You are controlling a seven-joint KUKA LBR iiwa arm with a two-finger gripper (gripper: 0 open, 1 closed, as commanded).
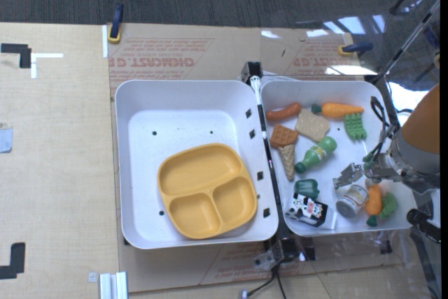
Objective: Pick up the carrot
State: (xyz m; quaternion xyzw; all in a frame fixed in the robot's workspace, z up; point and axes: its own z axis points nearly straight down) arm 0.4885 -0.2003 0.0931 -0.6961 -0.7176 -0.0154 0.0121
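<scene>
Long orange plastic carrot with green top (340,109) lying at right white bin's (276,91) far edge. Metal two-finger gripper (353,175) low near front, well apart; grip state unreadable.

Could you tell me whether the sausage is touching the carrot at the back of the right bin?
Apart: the camera view shows bare white floor between the sausage and the carrot.

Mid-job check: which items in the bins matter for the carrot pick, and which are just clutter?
Job:
- carrot, at the right bin's far edge
- end effector, low over the right bin's near end

Clutter:
- yellow divided plate
- green bottle
- sausage
- bread slice
- can
</scene>
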